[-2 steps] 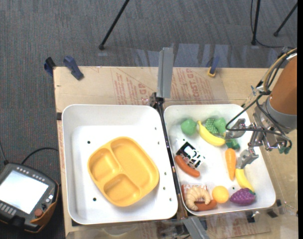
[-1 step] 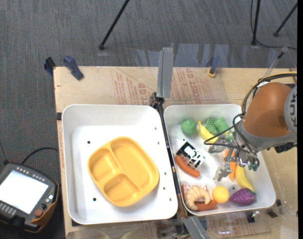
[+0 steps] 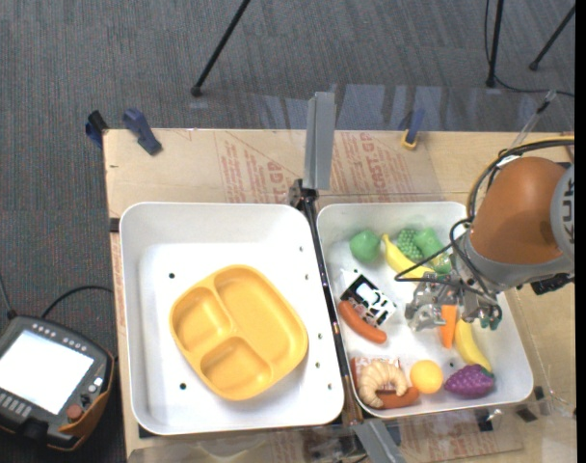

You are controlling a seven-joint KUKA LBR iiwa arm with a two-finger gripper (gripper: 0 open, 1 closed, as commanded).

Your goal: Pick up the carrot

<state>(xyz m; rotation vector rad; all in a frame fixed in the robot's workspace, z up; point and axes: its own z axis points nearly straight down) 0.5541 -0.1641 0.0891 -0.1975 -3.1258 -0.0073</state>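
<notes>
Bench top [image 3: 245,167] is brown board printed with red lettering, too skewed and partly covered to read; arm's [image 3: 524,222] grey casing at far right carries dark letters "KU", cut by the frame edge; a small black-and-white patterned block [image 3: 370,297] lies in the right bin [image 3: 519,355], its marking not legible. Gripper [image 3: 447,309] sits low in the right bin, metal fingers directly over the carrot's [image 3: 448,328] upper end; the carrot is a slim orange taper lying between the fingers and a banana [image 3: 471,347] just beside it; whether the fingers are spread or clamped on it I cannot tell. Same bin: green lumpy pieces [image 3: 409,244] along the far wall, a red sausage shape [image 3: 362,323], a ridged shrimp [image 3: 380,379], a smooth yellow ball [image 3: 427,376], knobbly purple grapes [image 3: 469,381]. Left bin [image 3: 148,258] holds a glossy yellow three-compartment tray [image 3: 237,331] with rounded corners.
</notes>
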